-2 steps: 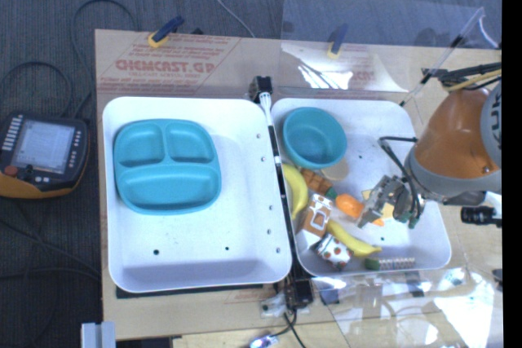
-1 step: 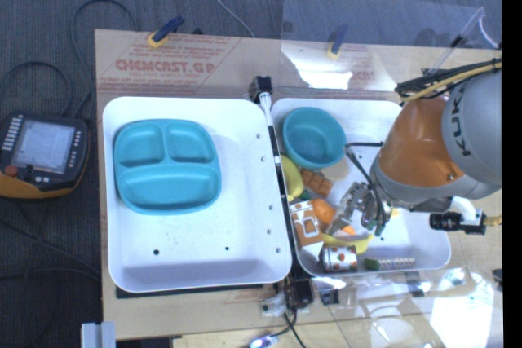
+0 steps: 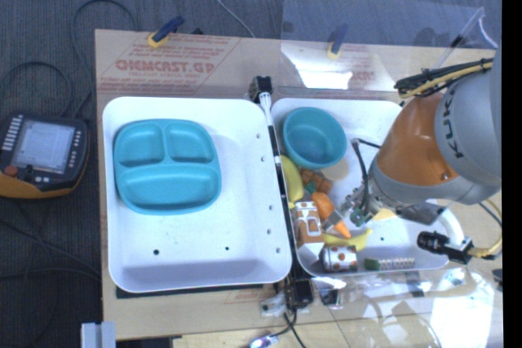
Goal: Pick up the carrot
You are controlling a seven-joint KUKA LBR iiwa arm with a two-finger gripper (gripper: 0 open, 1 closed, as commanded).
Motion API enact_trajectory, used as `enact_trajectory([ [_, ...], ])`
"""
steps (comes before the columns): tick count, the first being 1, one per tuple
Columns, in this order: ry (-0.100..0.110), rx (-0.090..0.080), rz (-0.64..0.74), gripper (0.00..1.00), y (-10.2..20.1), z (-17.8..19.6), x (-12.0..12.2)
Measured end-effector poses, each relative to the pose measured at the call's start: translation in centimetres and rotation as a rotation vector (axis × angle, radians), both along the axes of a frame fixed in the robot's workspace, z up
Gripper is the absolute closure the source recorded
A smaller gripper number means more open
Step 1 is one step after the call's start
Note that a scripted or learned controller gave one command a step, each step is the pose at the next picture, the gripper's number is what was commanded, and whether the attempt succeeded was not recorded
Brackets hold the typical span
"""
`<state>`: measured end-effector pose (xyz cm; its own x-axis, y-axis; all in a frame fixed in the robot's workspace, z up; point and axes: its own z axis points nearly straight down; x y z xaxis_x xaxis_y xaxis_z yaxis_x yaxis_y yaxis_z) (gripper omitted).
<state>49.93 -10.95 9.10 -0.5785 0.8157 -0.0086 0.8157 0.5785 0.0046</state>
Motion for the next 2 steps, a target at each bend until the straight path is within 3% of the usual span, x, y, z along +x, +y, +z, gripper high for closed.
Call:
enact_trajectory([
  [1, 0.002, 0.005, -0.12, 1.0, 8.5, 9.5, -1.2],
  [2, 0.01, 0.004, -0.392, 1.0, 13.3, 13.0, 0.6],
])
